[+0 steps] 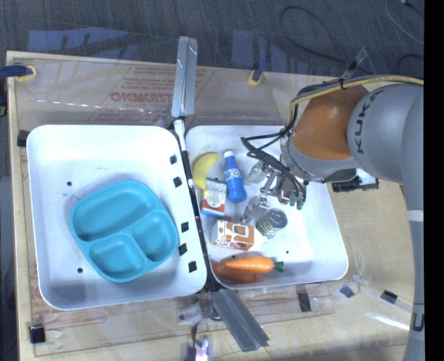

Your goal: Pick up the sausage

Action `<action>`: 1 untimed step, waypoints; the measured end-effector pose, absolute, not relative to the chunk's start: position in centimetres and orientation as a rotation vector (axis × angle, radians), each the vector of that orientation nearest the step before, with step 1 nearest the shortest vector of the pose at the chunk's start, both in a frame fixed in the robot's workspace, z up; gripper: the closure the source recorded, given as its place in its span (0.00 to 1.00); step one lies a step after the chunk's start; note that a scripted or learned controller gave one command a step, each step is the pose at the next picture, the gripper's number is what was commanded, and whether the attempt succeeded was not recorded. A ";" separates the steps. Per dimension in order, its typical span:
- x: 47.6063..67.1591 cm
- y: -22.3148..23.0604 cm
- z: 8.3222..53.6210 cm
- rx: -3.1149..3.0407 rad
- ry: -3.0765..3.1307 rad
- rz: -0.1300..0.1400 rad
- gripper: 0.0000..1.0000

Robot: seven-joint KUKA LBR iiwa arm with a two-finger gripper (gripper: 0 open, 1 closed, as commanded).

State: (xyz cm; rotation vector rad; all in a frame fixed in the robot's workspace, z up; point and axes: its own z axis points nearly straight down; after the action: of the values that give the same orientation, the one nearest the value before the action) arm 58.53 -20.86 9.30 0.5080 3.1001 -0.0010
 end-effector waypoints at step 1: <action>58.1 -20.9 14.9 0.520 3.096 -0.001 0.00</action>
State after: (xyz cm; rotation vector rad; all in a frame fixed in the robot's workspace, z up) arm 58.07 -20.90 14.93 0.5202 3.0957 -0.0010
